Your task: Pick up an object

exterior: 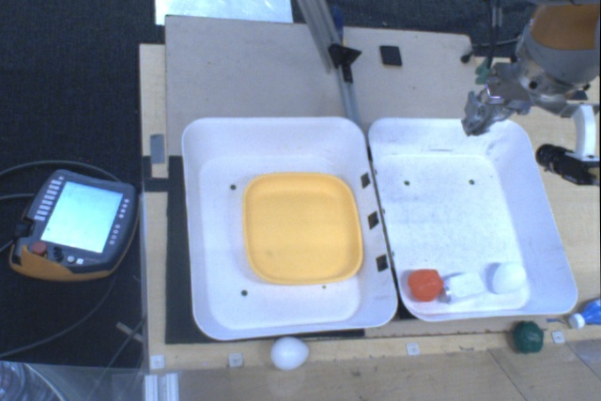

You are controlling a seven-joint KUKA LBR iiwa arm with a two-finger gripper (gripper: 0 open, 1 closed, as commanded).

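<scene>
Fingers (477,122): spread unclear, nothing seen held, over right bin's (540,202) far rim | step: approach, no grasp yet | objects: orange ball (424,285), white ball (508,277) at near edge | next: travel toward them, descend.

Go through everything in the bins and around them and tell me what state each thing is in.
Gripper: above right bin's far rim, holding nothing visible.
Yellow plate: flat in left bin.
Orange object: resting at right bin's near edge.
White ball: resting beside it.
White egg: outside the bins.
Pendant screen: lit.
</scene>
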